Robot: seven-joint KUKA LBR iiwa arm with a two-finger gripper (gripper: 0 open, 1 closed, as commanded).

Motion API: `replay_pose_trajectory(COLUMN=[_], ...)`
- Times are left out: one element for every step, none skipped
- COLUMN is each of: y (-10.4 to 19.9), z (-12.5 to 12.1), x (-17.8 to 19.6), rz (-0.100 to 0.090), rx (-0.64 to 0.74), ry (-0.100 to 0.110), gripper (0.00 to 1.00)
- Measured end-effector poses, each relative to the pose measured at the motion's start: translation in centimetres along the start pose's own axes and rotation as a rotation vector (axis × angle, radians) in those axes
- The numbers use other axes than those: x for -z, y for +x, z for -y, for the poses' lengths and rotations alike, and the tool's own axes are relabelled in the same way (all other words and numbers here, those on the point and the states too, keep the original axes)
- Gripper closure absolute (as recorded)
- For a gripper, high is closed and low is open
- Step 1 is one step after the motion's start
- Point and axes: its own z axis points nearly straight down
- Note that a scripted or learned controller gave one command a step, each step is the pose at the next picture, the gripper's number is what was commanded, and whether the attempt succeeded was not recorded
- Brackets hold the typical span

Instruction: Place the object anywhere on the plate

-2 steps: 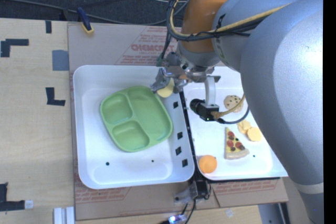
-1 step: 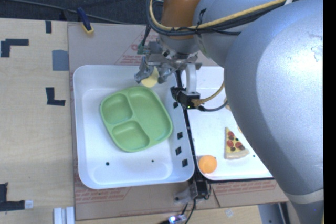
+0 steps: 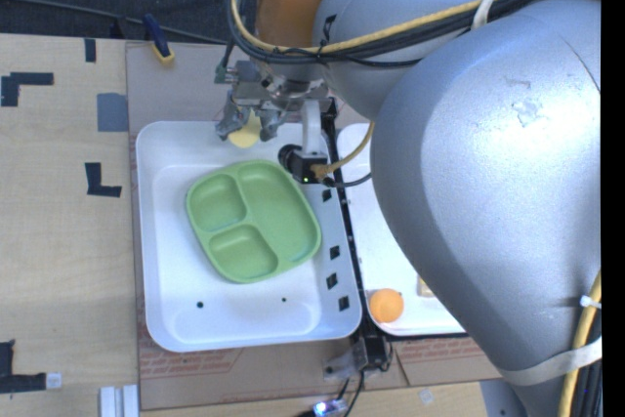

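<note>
Nearest the camera, at the bottom of the view, we see the front rim of the left bin (image 3: 244, 335), and in the neighbouring right bin (image 3: 391, 210) a small orange ball (image 3: 387, 305) resting close to the dividing wall. We take this ball to be a bystander, not the thing in hand.

Farther in, the green plate (image 3: 253, 221) lies flat on the floor of the left bin, slightly rotated, with three compartments: one long one along its left side and two smaller ones to the right. Nothing rests on it.

Farthest back, the gripper (image 3: 249, 124) hangs over the rear edge of the left bin, just beyond the plate's far rim. A pale yellow object (image 3: 243, 134) shows between its fingers, which appear pinched onto it, so we judge the object to be held and clear of the bin floor.

We judge the step in hand to be the carry toward the plate. To do it well, we would bring the gripper toward the camera until the object stands squarely over a compartment, lower it close to the surface, and only then release, so that it cannot roll off the shallow rim.
</note>
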Motion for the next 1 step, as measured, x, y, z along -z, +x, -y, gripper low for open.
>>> replay_pose_trajectory(y=[-0.31], z=[0.07], x=[0.04], rz=[0.003], rx=[-0.003], ry=[0.001], gripper=[0.0])
